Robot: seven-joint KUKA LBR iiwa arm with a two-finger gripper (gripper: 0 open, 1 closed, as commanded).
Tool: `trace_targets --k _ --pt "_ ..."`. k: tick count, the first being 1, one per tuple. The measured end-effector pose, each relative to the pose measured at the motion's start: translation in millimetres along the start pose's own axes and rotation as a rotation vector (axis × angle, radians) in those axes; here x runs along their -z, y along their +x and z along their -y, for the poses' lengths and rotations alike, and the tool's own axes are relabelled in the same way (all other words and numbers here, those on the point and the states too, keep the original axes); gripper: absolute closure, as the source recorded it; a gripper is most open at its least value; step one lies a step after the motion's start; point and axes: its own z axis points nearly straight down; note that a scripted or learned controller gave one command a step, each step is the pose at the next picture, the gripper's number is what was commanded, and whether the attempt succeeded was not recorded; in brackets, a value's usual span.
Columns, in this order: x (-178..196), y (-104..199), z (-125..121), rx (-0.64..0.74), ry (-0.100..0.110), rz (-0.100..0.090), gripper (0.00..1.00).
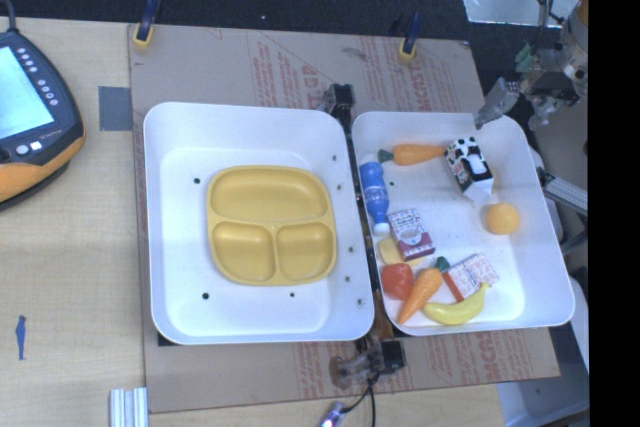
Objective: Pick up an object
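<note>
The desk [80, 245] carries two white bins. The left bin [170, 215] holds a yellow divided plate [270, 223], far left of the jaws [497, 105]. The right bin [530, 215], just below the jaws, holds a blue bottle [373, 190], two carrots, a banana [455, 308], a cow-patterned carton [468, 163] nearest the jaws, and an orange ball [502, 218]. Whether the jaws are spread cannot be told.
</note>
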Motion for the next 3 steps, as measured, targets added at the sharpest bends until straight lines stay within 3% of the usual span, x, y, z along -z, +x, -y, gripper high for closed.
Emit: trace_targets --k 1,2,3 --pt "-106.8 -39.2 -26.6 0.000 0.003 0.001 0.00" --pt "-174.5 -6.6 -28.4 0.001 -0.001 0.001 0.00" --pt "-185.2 41.7 -27.8 0.003 0.004 0.001 0.00"
